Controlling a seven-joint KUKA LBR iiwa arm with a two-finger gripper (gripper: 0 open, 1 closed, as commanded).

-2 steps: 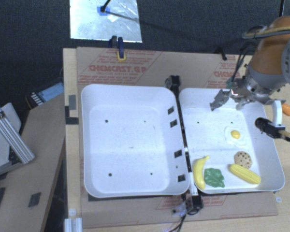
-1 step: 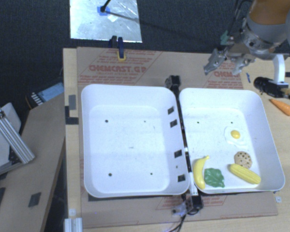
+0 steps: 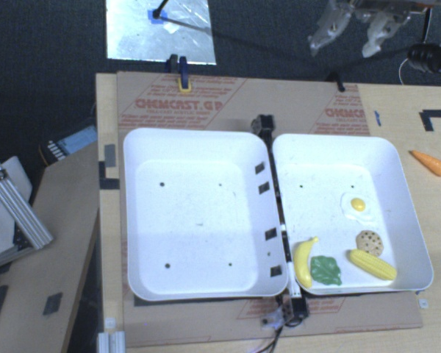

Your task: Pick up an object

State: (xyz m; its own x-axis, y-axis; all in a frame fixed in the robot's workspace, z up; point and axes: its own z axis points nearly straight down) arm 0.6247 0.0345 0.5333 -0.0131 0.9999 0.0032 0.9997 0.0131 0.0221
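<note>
The gripper (image 3: 356, 41) hangs high beyond the table, jaws spread and bare — the banana (image 3: 303, 263) touches the green leaf (image 3: 326, 271), so a descent may snag both.

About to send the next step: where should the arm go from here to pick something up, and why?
Probably bring the gripper down and toward the near side of the right bin. It hangs open above the bench's far edge, holding nothing, while the banana, corn, cookie and fried egg all lie there.
</note>
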